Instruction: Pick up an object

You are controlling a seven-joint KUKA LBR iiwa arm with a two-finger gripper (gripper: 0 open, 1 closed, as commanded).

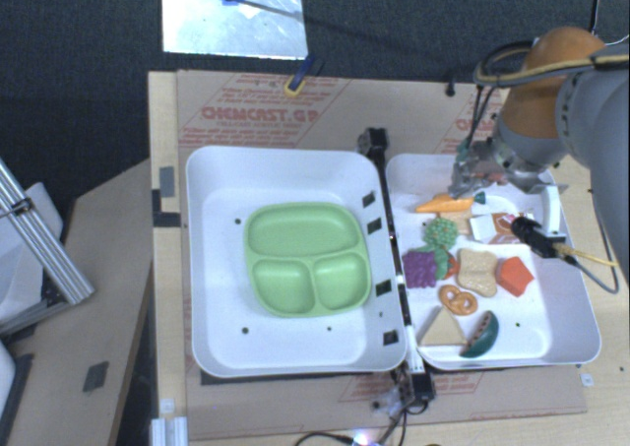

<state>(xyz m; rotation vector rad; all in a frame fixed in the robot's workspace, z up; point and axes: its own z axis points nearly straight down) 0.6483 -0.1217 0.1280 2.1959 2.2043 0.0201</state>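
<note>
Camera view is showing the arm (566, 99) reaching in at upper right, its hand (470, 176) hovering just above the carrot (443, 205) lying near the top of the right bin (571, 331). Finger state cannot be told. Left bin (212, 237) is holding a green divided tray (305, 259).

The scene is seen by one fixed camera, placed high above the bench (118, 227) and tilted down toward the far side. Both white bins are covered: the left bin (212, 237) and the right bin (566, 321). The arm (581, 109) is seen at the right.
</note>
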